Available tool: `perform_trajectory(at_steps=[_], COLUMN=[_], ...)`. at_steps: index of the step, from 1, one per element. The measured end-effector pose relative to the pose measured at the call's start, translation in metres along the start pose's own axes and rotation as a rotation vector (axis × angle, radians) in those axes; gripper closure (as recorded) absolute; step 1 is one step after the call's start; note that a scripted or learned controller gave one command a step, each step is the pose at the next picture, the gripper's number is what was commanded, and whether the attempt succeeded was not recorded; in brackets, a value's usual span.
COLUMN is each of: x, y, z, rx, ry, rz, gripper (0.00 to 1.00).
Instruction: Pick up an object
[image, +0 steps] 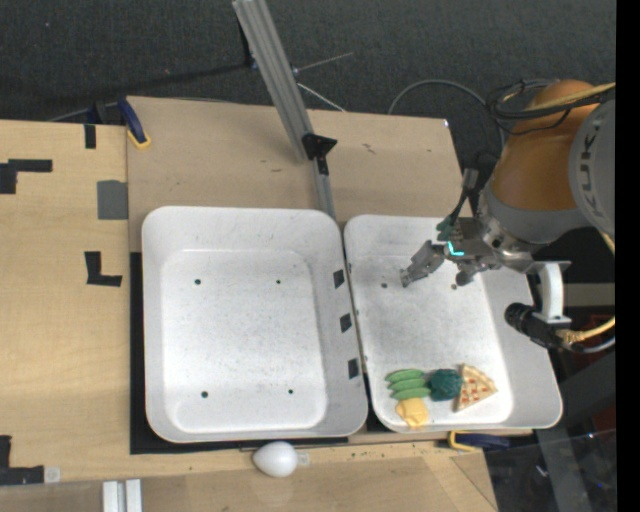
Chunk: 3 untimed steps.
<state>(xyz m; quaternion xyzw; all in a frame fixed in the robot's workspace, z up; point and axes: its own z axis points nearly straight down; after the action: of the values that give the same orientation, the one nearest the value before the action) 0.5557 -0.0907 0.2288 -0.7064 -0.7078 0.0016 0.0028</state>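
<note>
Camera view, nearest edge first: a white egg-shaped object (275, 459) lies on the bench just outside the left bin (160, 300). In the right bin's (520, 340) near corner sit a green pea pod (406, 381), a yellow piece (412, 410), a dark green broccoli-like piece (444, 382) and a pizza slice (474, 386), clustered close together. Farther back, the gripper (434, 270) hangs over the same bin's far part, fingers spread apart with nothing between them, well apart from the cluster.

A robotics lab: a KUKA arm (555, 165) over a plywood bench (230, 150) bearing two white bins (240, 225), loose cables (430, 95) behind.
</note>
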Motion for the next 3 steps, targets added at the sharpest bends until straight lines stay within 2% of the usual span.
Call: perform_trajectory(at_steps=[1,3], x=[0.000,-0.007], y=[0.001,-0.004], z=[-0.002,0.102], rx=[-0.004,-0.004], ry=[-0.001,-0.001], rz=[-0.001,0.000], gripper=[0.00,0.00])
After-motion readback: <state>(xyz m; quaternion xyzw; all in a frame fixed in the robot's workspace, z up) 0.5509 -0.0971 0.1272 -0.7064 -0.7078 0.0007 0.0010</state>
